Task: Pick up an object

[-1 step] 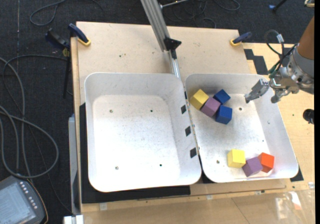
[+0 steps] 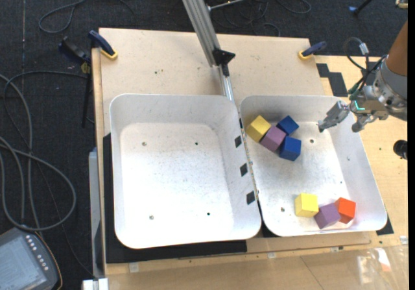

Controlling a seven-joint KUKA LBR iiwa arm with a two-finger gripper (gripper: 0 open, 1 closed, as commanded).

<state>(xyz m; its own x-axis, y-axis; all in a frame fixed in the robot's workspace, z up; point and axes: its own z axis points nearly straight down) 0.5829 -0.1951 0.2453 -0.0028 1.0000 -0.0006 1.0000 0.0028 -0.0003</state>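
Plain unlabelled coloured blocks [image 2: 280,136] beside the open hand [image 2: 344,120].

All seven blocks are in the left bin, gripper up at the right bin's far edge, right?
Not quite: the blocks are in the right bin, not the left bin. The camera view shows this. The gripper is indeed at the right bin's far edge.

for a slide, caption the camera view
Open gripper above right bin holding seven blocks; left bin beside it.

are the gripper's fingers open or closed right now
Open. The gripper hangs over the right bin's far right edge with its two fingers spread apart and nothing between them.
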